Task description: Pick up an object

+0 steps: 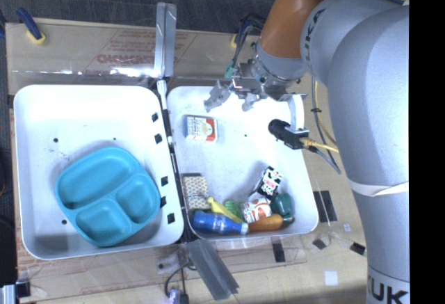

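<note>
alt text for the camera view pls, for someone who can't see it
A grey robot arm reaches in from the right, its open gripper hovering over the far edge of the right white bin, holding nothing. That bin holds a small box and a pile of toys; the left bin holds a blue divided tray.

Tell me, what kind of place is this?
Most likely a robot test lab. A big grey arm reaches over two white bins on a workbench; one holds a blue divided plate, the other a jumble of small toys for grasping practice.
</note>
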`<state>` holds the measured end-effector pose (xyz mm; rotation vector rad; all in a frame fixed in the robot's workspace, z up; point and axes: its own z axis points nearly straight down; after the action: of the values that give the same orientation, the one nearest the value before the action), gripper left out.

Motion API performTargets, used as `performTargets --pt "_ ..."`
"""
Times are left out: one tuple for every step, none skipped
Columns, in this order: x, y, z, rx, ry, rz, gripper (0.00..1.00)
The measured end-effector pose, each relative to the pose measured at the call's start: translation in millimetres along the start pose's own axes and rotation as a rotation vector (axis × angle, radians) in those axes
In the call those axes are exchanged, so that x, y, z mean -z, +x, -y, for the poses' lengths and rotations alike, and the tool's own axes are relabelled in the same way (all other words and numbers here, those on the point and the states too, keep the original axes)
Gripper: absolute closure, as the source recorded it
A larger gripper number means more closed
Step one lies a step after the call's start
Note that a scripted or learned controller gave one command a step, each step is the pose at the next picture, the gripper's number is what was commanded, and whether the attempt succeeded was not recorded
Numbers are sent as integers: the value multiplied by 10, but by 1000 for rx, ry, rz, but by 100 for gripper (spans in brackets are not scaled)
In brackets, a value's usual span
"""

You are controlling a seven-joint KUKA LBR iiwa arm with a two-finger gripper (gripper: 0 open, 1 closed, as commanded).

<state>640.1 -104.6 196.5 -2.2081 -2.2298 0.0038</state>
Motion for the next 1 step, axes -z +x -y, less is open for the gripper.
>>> performTargets --pt "-1000 -44 86 90 -10 1 0"
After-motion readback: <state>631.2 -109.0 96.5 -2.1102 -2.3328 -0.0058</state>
